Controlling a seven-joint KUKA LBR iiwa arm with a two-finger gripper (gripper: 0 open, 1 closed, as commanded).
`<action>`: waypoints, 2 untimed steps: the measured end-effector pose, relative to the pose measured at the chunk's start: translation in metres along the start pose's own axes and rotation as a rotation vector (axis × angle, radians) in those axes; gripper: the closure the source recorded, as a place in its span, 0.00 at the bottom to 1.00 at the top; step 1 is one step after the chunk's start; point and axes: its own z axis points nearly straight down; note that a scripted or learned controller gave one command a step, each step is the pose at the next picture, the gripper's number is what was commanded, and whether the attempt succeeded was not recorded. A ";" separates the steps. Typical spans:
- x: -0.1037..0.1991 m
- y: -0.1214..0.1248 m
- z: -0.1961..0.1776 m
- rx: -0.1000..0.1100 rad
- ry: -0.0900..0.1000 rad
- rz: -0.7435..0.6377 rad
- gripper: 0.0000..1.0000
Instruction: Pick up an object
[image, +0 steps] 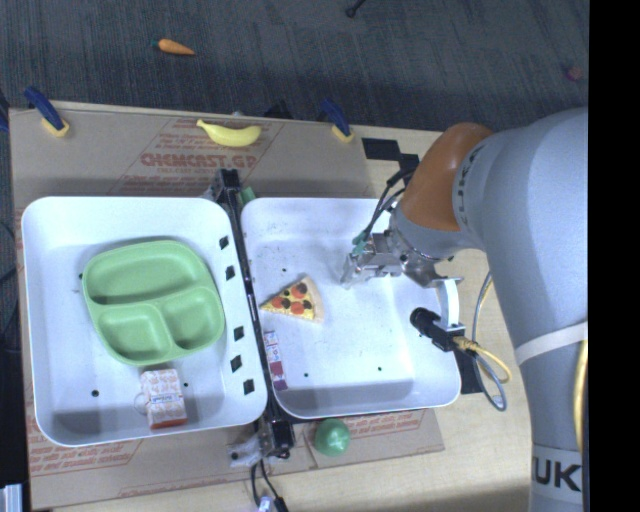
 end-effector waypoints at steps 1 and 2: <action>0.053 0.057 -0.002 -0.001 0.001 0.005 1.00; 0.124 0.064 -0.090 -0.002 0.001 0.003 1.00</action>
